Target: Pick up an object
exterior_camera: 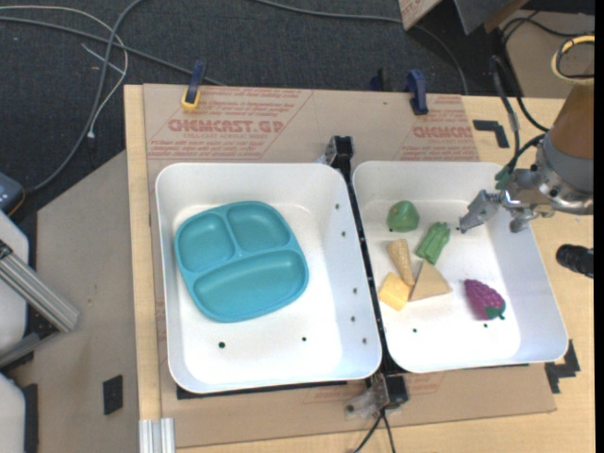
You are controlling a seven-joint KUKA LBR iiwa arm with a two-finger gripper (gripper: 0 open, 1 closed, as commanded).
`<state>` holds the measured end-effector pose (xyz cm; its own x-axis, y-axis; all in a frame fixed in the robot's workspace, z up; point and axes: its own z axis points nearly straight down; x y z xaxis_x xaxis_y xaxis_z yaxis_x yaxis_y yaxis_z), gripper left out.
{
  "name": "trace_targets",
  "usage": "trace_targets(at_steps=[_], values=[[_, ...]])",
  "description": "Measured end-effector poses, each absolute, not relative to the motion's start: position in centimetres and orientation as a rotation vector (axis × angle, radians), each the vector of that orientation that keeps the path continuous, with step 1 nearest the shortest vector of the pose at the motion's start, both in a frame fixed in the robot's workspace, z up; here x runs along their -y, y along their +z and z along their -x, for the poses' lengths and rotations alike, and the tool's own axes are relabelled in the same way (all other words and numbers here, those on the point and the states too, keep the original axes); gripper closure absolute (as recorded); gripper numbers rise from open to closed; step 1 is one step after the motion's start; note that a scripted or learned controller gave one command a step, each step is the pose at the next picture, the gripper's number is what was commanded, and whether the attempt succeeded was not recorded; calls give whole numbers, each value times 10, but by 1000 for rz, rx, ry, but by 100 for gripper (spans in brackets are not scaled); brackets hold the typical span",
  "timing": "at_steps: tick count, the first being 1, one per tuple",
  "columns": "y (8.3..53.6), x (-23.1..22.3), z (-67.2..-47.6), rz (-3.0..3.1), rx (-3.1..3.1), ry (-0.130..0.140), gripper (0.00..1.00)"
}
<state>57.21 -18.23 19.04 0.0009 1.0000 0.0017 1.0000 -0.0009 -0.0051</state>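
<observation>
The right bin (538,281) holds the candidates. Nearest the camera lie a purple grape bunch (484,299), a yellow cheese block (394,293) and a tan wedge (429,282) touching it. Beyond them sit a pale cone (402,256), a green pickle-like piece (434,242) tilted upright-diagonal, and a round green piece (403,216). The hand (479,210) hovers near the bin's far right; whether its fingers are apart cannot be told. The pickle-like piece lies closest, just left and nearer. The left bin (189,347) carries a teal divided plate (242,260).
</observation>
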Motion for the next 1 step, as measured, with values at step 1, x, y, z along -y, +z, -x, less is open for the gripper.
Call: trace_targets(at_steps=[1], values=[[147, 181, -566, 2218, 2217, 3, 0]])
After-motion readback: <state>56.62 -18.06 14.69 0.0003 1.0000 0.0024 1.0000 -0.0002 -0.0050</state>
